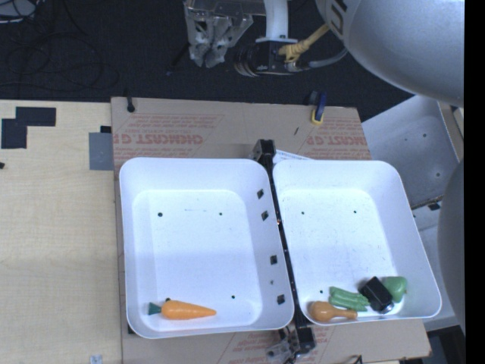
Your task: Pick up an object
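2 bins hold the candidates: a carrot (188,309) lies alone near the front of the left bin (136,203). A crowded cluster (364,300) fills the right bin's (409,203) near corner. High at the far edge, the gripper (216,40) hangs empty; whether it is spread I cannot tell. Descending on the cluster risks a glancing miss.

A printed cardboard sheet (227,131) lies under both bins on the counter (53,241), a blue-and-yellow clamp (319,107) at one o'clock.
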